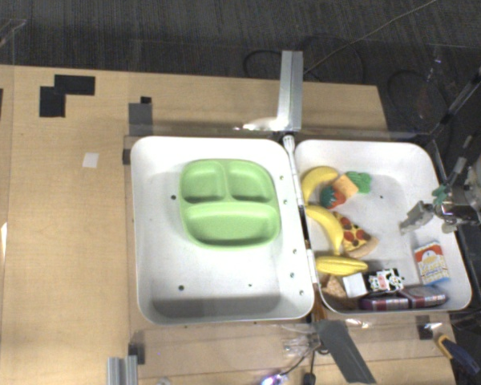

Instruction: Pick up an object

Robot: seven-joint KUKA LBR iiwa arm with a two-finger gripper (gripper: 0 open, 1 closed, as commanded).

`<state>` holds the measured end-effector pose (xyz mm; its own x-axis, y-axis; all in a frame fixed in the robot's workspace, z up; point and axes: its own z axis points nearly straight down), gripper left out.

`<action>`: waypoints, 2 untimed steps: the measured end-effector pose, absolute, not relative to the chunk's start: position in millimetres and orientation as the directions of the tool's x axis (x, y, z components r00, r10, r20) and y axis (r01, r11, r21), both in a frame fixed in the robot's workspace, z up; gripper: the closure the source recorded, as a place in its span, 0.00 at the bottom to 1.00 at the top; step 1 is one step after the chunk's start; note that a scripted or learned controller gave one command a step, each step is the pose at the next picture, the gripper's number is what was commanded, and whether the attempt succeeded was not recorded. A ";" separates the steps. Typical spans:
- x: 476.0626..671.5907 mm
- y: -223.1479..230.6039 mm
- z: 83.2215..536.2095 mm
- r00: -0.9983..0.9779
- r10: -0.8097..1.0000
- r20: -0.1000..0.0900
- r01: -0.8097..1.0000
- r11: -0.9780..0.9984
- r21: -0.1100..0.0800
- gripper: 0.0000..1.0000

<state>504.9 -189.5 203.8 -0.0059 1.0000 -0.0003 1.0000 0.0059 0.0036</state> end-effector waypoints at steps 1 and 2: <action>566.8 -144.7 105.1 -0.165 0.986 -0.004 0.986 0.165 0.015 0.00; 545.0 -127.2 258.1 -0.298 0.955 -0.004 0.955 0.298 0.008 0.00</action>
<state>545.0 -127.2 258.1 -0.2981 0.9545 -0.0037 0.9545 0.2981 0.0079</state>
